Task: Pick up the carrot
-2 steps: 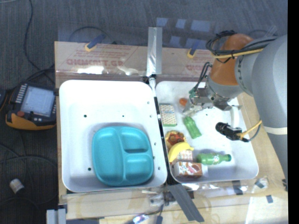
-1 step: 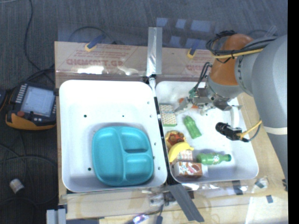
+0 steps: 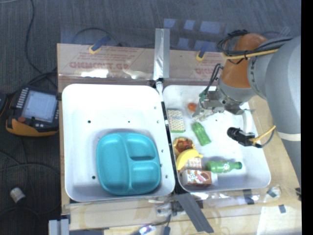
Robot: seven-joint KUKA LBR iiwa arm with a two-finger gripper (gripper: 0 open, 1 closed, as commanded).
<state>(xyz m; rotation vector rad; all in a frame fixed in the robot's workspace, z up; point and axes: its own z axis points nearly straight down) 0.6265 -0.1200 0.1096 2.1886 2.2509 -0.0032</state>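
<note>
At the right bin's (image 3: 264,177) twelve o'clock, the gripper (image 3: 208,106) hovers over the carrot (image 3: 192,106); its grasp state I cannot tell. A misaligned closure could nudge the carrot aside.

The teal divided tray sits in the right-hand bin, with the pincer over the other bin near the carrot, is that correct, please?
Not quite: the camera view shows the teal divided tray in the left bin. The pincer is over the other, right bin, near the carrot.
</note>
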